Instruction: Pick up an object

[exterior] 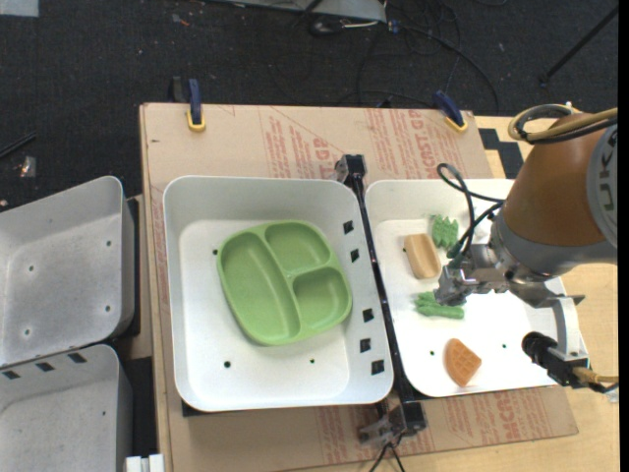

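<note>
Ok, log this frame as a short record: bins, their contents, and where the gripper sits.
left bin: green divided plate
right bin: tan block, green piece near the back, green piece at the middle, orange piece near the front
gripper: low over the right bin, just above the middle green piece
grasp: cannot tell

Overhead slant onto both bins (187, 264)

Grey arm (565, 200) from the right, pincer (452, 288) low, wrist bent

Glossy green plastic plate (285, 282), smooth white bin (193, 264), cardboard bench (275, 141)
</note>
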### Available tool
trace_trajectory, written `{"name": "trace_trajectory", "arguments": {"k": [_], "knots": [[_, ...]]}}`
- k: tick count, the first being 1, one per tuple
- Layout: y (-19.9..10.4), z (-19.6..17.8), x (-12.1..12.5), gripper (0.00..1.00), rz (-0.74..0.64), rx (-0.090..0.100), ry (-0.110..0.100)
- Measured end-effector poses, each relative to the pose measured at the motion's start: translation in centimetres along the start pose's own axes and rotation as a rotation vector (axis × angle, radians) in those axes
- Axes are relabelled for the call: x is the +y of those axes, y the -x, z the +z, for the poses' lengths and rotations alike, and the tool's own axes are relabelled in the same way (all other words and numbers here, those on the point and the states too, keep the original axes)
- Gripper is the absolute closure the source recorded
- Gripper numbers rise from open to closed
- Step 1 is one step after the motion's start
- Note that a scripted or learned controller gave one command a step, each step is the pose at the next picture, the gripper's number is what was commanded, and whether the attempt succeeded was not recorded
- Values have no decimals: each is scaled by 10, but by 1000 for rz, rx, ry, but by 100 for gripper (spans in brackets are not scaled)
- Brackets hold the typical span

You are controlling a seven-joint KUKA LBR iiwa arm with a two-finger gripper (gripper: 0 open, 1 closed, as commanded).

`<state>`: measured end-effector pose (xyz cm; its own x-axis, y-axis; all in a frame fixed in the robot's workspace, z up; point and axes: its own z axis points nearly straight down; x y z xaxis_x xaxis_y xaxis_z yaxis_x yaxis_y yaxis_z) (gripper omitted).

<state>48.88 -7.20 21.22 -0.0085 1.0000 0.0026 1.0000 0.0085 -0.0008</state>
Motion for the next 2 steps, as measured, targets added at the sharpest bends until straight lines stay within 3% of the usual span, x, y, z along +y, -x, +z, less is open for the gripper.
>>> {"name": "trace_trajectory", "arguments": {"k": [2], "knots": [[-112, -22, 13, 100, 0, -2, 1]]}}
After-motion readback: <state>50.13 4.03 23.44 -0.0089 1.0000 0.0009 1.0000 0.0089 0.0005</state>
